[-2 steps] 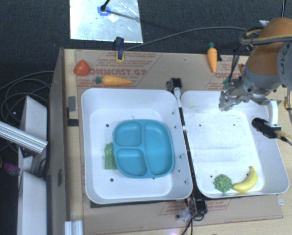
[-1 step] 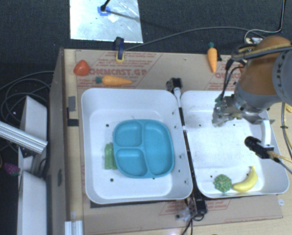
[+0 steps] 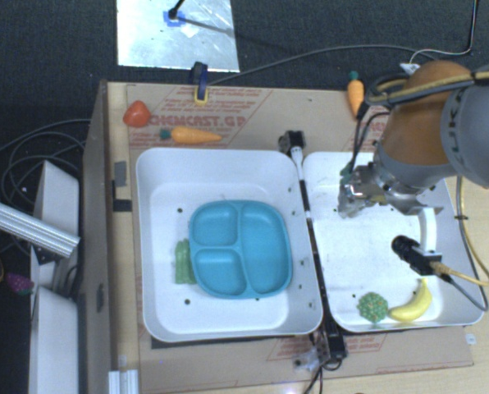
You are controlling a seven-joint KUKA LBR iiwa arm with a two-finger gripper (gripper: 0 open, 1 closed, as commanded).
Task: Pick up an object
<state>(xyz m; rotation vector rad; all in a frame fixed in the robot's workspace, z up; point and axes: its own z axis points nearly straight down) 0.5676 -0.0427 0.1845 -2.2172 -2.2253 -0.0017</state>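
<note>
Curved yellow banana [image 3: 412, 304] beside bumpy green ball [image 3: 373, 306], lower right, in right bin [image 3: 343, 253], blue divided plate [image 3: 239, 247] in left bin [image 3: 158, 220], gripper [image 3: 353, 197] state unclear

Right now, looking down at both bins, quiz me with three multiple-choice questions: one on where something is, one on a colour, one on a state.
1. Where is the banana?
A. left bin
B. right bin
C. on the cardboard

2. What colour is the divided plate?
A. blue
B. red
C. yellow

3. How does the banana lie?
A. in the gripper
B. on the plate
C. on the bin floor beside the green ball

Answers: 1 B, it lies near that bin's front corner. 2 A, plainly light blue. 3 C, it rests apart from the gripper.
</note>
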